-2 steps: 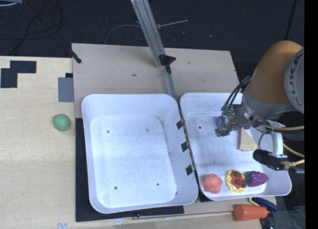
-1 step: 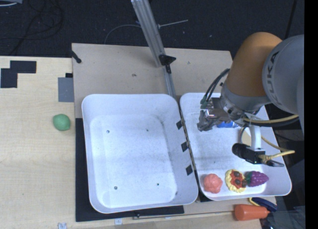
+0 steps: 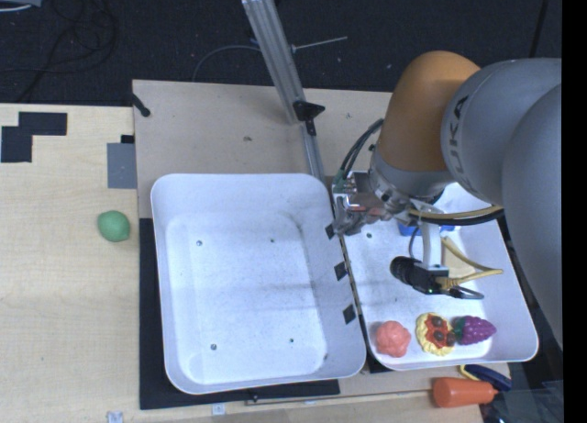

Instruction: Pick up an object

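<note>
My gripper (image 3: 348, 212) hangs low over the far left corner of the right bin (image 3: 514, 339), close to the rim it shares with the left bin (image 3: 174, 194). Nothing shows in its grasp. Along the right bin's near edge lie a pink-red ball (image 3: 393, 339), a yellow and red toy (image 3: 434, 333) and a purple bunch of grapes (image 3: 475, 328), side by side. They are well clear of the gripper, toward the near side. The arm's bulk hides the far right part of this bin.
A green ball (image 3: 114, 226) rests on the bench left of the bins. An orange carrot-like toy (image 3: 463, 392) lies outside the right bin's near edge. A slanted aluminium bar (image 3: 280, 59) rises behind the bins.
</note>
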